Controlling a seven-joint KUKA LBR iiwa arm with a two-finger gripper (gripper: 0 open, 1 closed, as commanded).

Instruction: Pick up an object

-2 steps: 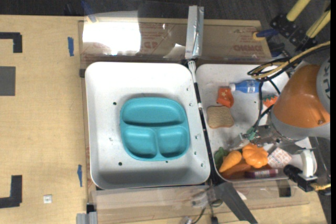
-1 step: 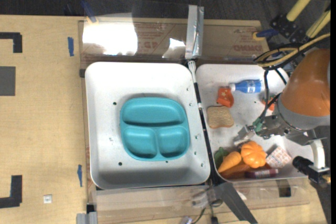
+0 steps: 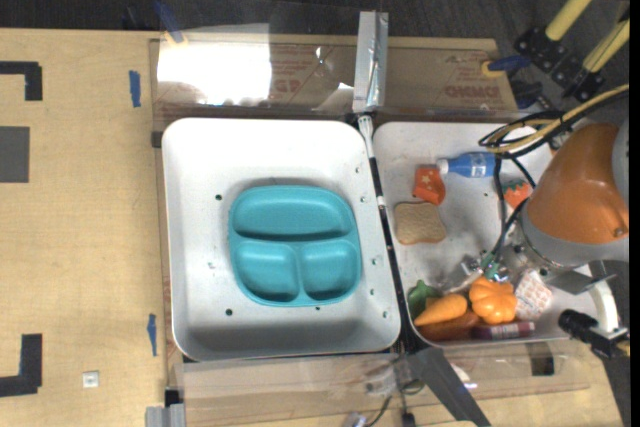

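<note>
Clutter is the danger here: the hand [image 3: 492,267] is down in the right bin [image 3: 400,147], and I can't tell its state, right beside the small orange pumpkin [image 3: 492,301], carrot [image 3: 442,308] and bread slice [image 3: 420,223]. Crowded neighbours could spoil the grab.
</note>
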